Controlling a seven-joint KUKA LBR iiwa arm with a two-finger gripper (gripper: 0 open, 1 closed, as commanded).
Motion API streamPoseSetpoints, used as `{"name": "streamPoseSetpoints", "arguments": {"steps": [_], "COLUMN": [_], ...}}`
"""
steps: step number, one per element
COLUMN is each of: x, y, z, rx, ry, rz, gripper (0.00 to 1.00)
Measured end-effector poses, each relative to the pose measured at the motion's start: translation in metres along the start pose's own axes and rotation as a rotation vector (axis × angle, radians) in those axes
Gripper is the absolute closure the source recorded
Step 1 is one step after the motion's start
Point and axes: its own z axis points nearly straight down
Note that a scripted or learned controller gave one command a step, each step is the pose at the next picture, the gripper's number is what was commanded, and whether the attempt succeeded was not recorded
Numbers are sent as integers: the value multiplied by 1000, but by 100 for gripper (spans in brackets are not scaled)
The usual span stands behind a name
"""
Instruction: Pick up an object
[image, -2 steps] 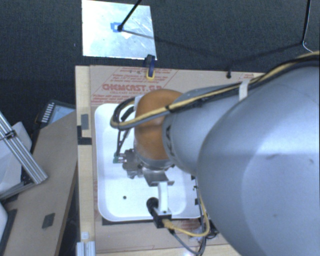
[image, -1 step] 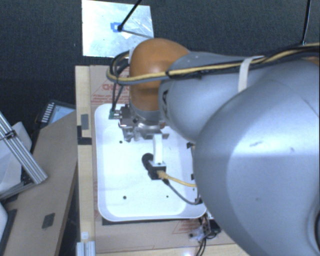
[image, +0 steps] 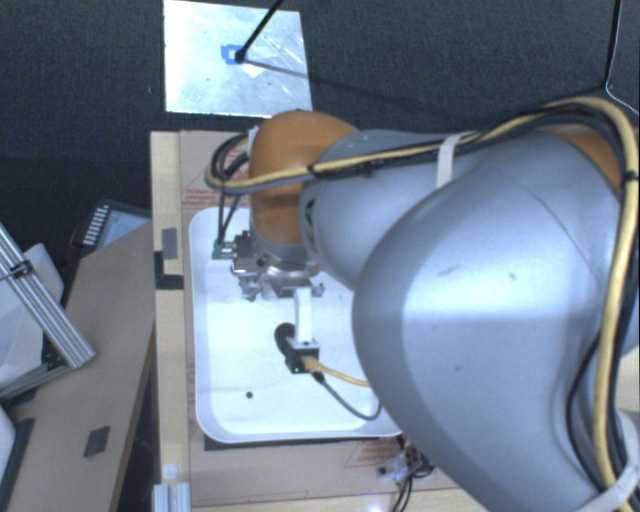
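Object for the pick is not plain to see. The one candidate is a small dark speck (image: 249, 394) on the floor of the white bin (image: 225, 330), toward its near edge, too small to tell apart from a mark.

The grey arm (image: 480, 300) covers everything to the right of the bin, and its orange band (image: 290, 150) stands over the bin's far edge. The gripper (image: 272, 285) hangs over the bin's middle, low to the floor and apart from the speck. Whether it is spread or closed, or has anything in it, cannot be told from this angle.

The step looks like the approach before a grasp. The next move likely calls for a shift toward the bin's near side, then a very low, exact closing, since a thing that flat offers little to grip.

The bin's floor is smooth, glossy white, and it rests on a pale wooden bench (image: 168, 330). Beyond the bin's far edge lies dark fabric (image: 70, 100) bearing a shiny silver sheet (image: 215, 70). Left of the bin stands an aluminium rail (image: 45, 305).
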Motion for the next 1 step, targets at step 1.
{"name": "streamPoseSetpoints", "arguments": {"steps": [1], "x": [1], "y": [-61], "z": [24], "rx": [4], "ry": [1], "rz": [0], "gripper": [100]}}
